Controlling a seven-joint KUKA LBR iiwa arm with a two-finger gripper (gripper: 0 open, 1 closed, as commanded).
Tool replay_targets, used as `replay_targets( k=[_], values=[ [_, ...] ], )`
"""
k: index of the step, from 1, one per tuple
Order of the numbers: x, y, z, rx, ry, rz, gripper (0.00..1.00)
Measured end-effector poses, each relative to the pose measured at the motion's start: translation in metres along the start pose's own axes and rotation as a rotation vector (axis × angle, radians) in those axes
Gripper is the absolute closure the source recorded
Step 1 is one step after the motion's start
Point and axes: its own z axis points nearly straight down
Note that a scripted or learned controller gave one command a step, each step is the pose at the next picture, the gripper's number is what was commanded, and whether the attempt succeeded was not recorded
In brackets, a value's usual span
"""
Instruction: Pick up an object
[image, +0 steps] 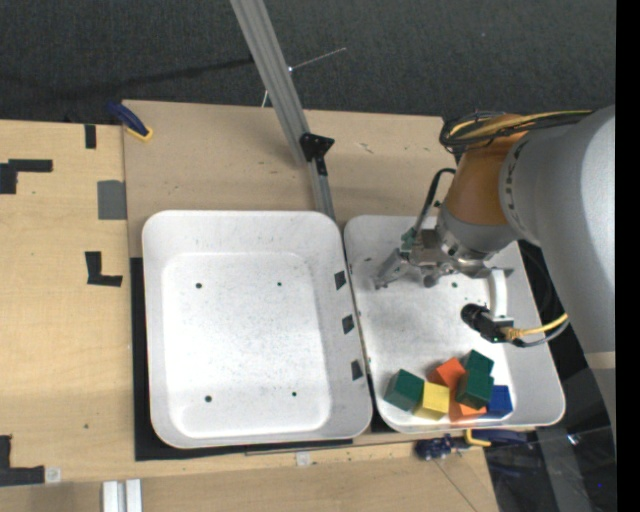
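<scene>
Blocks (450, 388) — a small heap of coloured cubes in the lower right of the frame, against the near wall of the right bin (400, 310). Counted: a green one (404, 388) at the left of the heap, a yellow one (435, 400) just beside it, an orange one (450, 372) behind, a darker green one (478, 374) on top toward the right, a blue one (499, 399) at the right edge. They touched one another; none was lifted.

Right bin — otherwise bare white floor between the heap and the far wall.

Gripper (430, 262) — hung over the upper part of the right bin, well apart from the heap, with nothing seen between its fingers. Whether the fingers stood apart or together could not be told; the wrist hid them.

Arm (560, 190) — grey, orange band above the wrist, entering from the right of the frame.

Left bin (160, 300) — white, a few dark specks on its floor.

Step in hand, as judged: the approach, with no pick made yet. The next move would call for carrying the gripper toward the lower right of the frame, over the heap, and descending on one block with free sides — the green one at the left edge looked the easiest to close on.
</scene>
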Motion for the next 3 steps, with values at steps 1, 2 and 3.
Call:
replay_targets(
  k=[1, 2, 3],
  values=[
    [0.001, 0.0, 0.002, -0.005, 0.0, 0.0, 0.0],
    [0.001, 0.0, -0.008, -0.005, 0.001, -0.002, 1.0],
    [0.005, 0.005, -0.071, -0.013, 0.0, -0.001, 1.0]
  ],
)
